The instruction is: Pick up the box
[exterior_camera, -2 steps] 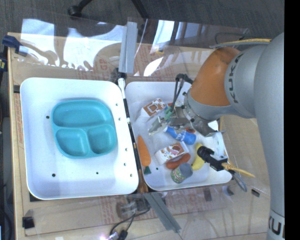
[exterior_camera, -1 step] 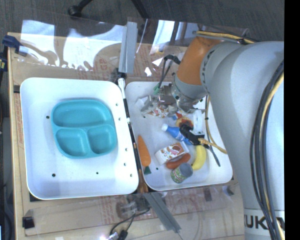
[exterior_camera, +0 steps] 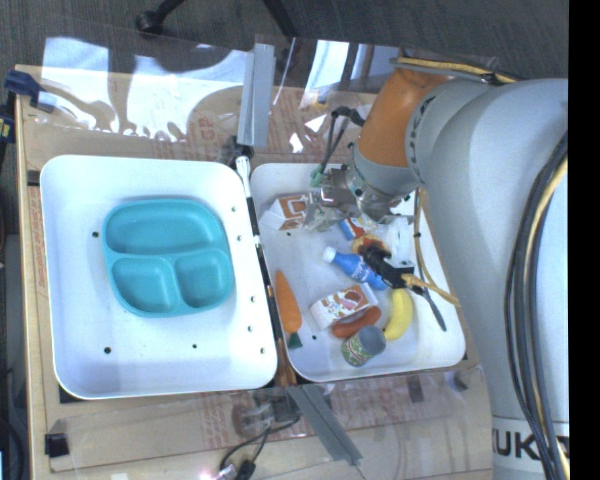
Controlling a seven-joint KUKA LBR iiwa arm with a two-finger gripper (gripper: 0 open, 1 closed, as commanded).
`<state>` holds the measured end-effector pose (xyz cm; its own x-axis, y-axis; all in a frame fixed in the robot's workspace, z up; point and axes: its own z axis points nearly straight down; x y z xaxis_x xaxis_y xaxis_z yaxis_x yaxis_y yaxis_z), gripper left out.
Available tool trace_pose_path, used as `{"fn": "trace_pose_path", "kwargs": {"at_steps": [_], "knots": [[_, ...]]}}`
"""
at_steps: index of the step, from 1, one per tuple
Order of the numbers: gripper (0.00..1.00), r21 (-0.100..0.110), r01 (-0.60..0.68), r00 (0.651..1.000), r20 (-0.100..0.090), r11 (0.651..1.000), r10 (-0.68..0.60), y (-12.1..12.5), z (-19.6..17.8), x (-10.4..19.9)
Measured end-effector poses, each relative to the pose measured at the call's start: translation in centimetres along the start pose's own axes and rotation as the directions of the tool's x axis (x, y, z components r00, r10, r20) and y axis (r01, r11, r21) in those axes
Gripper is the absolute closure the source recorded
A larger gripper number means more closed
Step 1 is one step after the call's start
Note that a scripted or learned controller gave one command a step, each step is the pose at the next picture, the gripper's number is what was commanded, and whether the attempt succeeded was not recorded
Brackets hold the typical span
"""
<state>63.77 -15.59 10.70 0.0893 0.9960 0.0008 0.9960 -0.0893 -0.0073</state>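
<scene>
The left bin (exterior_camera: 60, 268) sits on the desk (exterior_camera: 130, 128) and holds a blue tray (exterior_camera: 167, 254) with three dips. There is bare white floor all around the tray, most of it on the near side.

The right bin (exterior_camera: 298, 353) touches the left one along a thin middle wall. It is crowded. A carrot (exterior_camera: 288, 303) lies close along its left wall. At the far left corner lies a small white box (exterior_camera: 292, 211) with an orange and brown print; the print is too small to read. A second box (exterior_camera: 341, 307), white with red marks, lies near the middle, and its words are too blurry to read. A sausage (exterior_camera: 356, 318) rests on it. A can (exterior_camera: 360, 347) sits by the near wall, a banana (exterior_camera: 400, 314) lies to the right, and a blue bottle (exterior_camera: 358, 265) lies in the middle.

The gripper (exterior_camera: 332, 196) hangs low over the far part of this bin, just right of the white box. I cannot tell how its fingers stand.

The arm (exterior_camera: 500, 218) covers the right side. White letters "UK" show near its bottom edge.
</scene>
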Motion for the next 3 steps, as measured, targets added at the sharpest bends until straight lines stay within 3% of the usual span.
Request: {"fn": "trace_pose_path", "kwargs": {"at_steps": [1,2,3], "knots": [[0.00,0.000,0.001,1.000,0.000,1.000,-0.001,0.0,0.0,0.0],[0.00,0.039,-0.231,0.973,0.006,0.972,0.231,1.0,1.8,-0.2],[0.00,-0.004,-0.078,0.997,0.000,0.997,0.078,-6.6,-2.9,-3.0]]}}
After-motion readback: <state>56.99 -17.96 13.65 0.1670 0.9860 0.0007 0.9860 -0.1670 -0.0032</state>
